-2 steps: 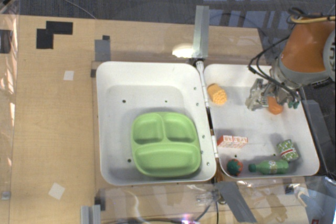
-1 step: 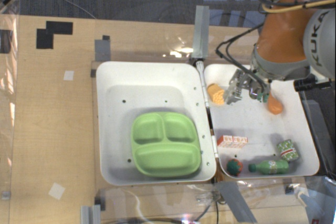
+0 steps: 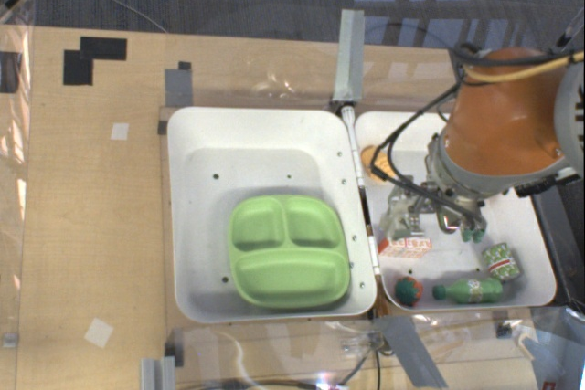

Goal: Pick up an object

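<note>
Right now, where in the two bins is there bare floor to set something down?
Left bin: bare floor behind and left of the green tray. Right bin: crowded; gripper, small carton, green bottle, can.

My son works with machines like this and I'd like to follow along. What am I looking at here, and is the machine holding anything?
You are looking down at a slant from one camera fixed above a bench. Two shallow white bins sit side by side. The left bin holds a green divided plate. The grey and orange shape on the right is a robot arm, reaching down into the right bin. Its pincer hangs low over a small red and white carton. Nearby lie a green bottle, a small ball and a little can. I cannot tell whether it holds anything.
</note>
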